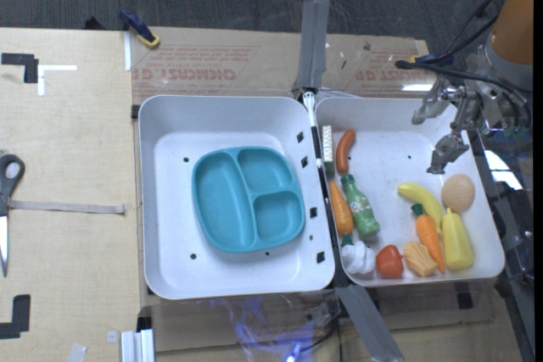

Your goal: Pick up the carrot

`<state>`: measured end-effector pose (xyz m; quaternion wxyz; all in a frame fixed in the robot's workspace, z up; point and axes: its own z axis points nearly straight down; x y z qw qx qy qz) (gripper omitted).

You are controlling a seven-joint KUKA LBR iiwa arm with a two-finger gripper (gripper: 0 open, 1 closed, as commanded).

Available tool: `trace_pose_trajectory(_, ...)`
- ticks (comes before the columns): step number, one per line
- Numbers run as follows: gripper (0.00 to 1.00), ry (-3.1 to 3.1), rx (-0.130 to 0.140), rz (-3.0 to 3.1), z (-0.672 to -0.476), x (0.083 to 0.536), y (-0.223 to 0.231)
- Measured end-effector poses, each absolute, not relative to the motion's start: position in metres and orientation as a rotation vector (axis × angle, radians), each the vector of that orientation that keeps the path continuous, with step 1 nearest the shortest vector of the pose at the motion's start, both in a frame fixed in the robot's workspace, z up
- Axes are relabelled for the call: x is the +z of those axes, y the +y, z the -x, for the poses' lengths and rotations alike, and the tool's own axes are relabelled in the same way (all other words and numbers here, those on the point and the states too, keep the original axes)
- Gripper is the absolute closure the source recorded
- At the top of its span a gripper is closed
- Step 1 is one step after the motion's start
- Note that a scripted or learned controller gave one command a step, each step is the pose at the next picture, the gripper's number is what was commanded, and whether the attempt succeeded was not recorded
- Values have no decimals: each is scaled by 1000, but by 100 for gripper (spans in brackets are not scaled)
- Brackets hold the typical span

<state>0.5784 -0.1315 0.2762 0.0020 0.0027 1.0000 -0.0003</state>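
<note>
The carrot [430, 239], orange with a green top, lies in the right bin [386, 119] near its front right. It sits between a yellow banana [420, 197] and a yellow squash-like piece [456, 242]. A second orange elongated piece [339, 208] lies along the bin's left wall beside a green bottle [361, 208]. My gripper [434, 138] hangs over the bin's back right part, above and behind the carrot. It is open, with nothing between its fingers.
The right bin also holds a red sausage [343, 150], a beige egg [458, 192], a red tomato [389, 261], a white garlic [356, 257] and a tan ridged piece [417, 258]. A teal divided plate [249, 199] lies in the left bin [161, 140]. Cables trail at the right.
</note>
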Motion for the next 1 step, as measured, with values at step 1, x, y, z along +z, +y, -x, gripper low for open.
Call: trace_pose_trajectory(1, 0, 3129, 0, 259, -540, 144, -139)
